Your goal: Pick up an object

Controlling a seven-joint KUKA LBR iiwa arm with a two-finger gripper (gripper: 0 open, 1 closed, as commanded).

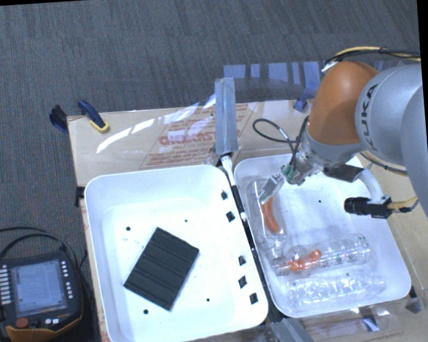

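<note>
Nearest the camera, in the right bin: a clear plastic bottle lying on its side along the front wall. Just behind it, a second clear bottle, also on its side, with a small orange piece at its left end; cannot tell whether inside or against it.

Off to the left, on the floor beside the bench: a teach pendant with its cable. In the left bin: one black ribbed slab, flat and turned at an angle, well apart from everything else.

Further back in the right bin: an orange elongated object lying on the floor near the divider between the bins. Just above it, the gripper, slanted down toward the bin's back left corner. Cannot tell whether spread or pressed together. Nothing visibly gripped or raised.

Judged from this: pick not yet done; every object resting on a bin floor. Left to do: descend, close on something, lift. Likeliest target the orange object, being closest. Possible hindrances: the bin wall and divider close on the left, the bottles crowding the front.

Behind the gripper: the grey arm with its orange band, and a black cable plug hanging over the bin. Farthest back: a printed board and blue-and-yellow clamps at the bench's far left corner.
</note>
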